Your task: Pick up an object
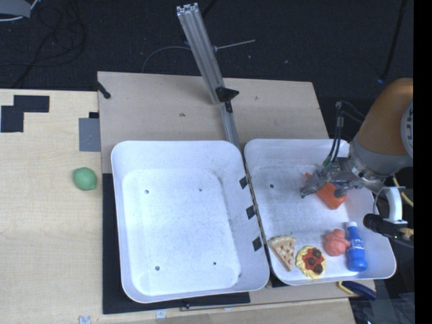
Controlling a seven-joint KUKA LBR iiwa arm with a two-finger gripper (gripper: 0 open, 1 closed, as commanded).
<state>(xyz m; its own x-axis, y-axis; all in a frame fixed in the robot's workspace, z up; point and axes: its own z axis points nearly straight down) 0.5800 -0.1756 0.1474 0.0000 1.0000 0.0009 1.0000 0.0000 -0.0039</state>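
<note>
My gripper (pixel 322 183) reaches in from the right and sits low over the right bin (pixel 283 164). An orange-red object (pixel 332 196) lies directly under and beside the gripper, partly covered by it. Along the bin's front edge lie a pizza slice toy (pixel 283 250), a round red and yellow toy (pixel 310 261), a pink lumpy toy (pixel 335 241) and a blue bottle (pixel 355 250).
The left bin (pixel 135 160) stands beside the right one, with black clips (pixel 251 211) along the shared edge. A green ball (pixel 85 179) rests on the wooden bench to the left. A metal rail (pixel 206 52) slants up behind the bins.
</note>
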